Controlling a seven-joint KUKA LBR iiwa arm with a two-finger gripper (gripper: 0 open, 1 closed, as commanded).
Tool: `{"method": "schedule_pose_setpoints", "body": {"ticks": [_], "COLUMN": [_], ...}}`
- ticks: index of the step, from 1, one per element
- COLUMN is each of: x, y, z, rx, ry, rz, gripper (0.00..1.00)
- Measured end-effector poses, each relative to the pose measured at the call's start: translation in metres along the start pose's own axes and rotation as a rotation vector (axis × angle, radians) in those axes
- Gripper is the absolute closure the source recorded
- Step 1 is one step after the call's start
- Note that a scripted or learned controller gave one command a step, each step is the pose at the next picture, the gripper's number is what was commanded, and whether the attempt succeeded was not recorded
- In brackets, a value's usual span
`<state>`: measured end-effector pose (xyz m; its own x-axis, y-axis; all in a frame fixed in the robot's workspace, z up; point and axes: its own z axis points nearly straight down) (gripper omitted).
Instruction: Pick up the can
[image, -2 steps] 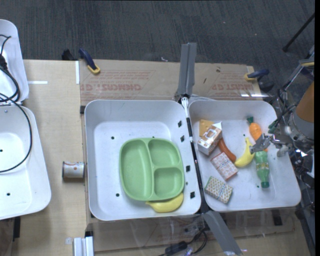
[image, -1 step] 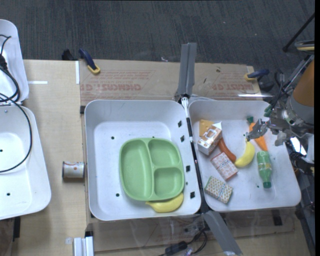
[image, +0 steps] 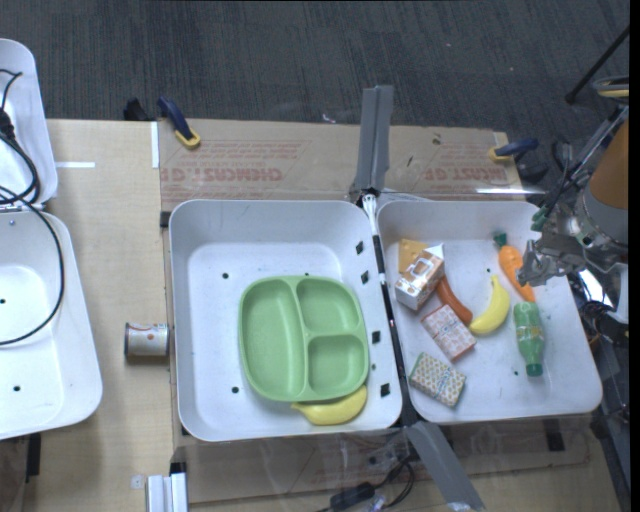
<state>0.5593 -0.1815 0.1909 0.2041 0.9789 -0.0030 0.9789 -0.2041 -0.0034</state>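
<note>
Gripper (image: 540, 262) hangs over the right bin (image: 590, 385), just beside the carrot (image: 512, 266); open or closed, I cannot tell. The can (image: 147, 341) lies far off across both bins, on its side on the bench. Probably light, rigid, smooth, apt to roll: grasp across the barrel.

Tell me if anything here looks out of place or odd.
Yes. The can lies on its side on the bench, outside the left bin, while the tool is over the right bin. Also, a banana is partly tucked under the green plate.
</note>
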Motion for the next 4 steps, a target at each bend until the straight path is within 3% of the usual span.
{"method": "schedule_pose_setpoints", "body": {"ticks": [1, 2, 3, 4], "x": [0.099, 0.069, 0.039, 0.093], "y": [-0.050, -0.080, -0.024, -0.058], "z": [-0.086, -0.074, -0.250, -0.175], "rx": [-0.002, -0.001, -0.002, -0.002], "ry": [0.001, 0.002, 0.000, 0.001], "rz": [-0.152, -0.342, -0.103, -0.638], "gripper": [1.00, 1.00, 1.00, 1.00]}}
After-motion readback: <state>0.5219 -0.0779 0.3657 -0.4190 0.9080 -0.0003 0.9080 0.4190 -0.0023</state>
